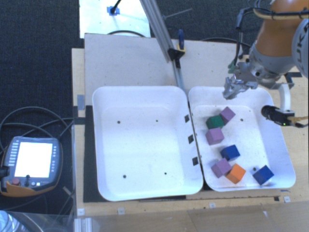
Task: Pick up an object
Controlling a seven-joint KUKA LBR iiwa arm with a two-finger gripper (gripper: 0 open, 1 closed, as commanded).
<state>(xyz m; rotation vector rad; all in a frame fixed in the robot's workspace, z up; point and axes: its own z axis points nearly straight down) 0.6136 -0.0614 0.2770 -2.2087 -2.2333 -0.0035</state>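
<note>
Gripper [235, 89] above right bin [277, 144], 12 o'clock edge; grasp state cannot tell; risk: purple cube [227, 114] touches green cube [215, 122]; crowding could spoil grasp.

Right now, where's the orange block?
The orange block lies near the front of the right bin, touching a purple block on its left, with a blue block to its right.

Robotics lab, teach pendant [30, 166] on dark carpet, bench-mounted white bins [145, 94], cabling
</note>
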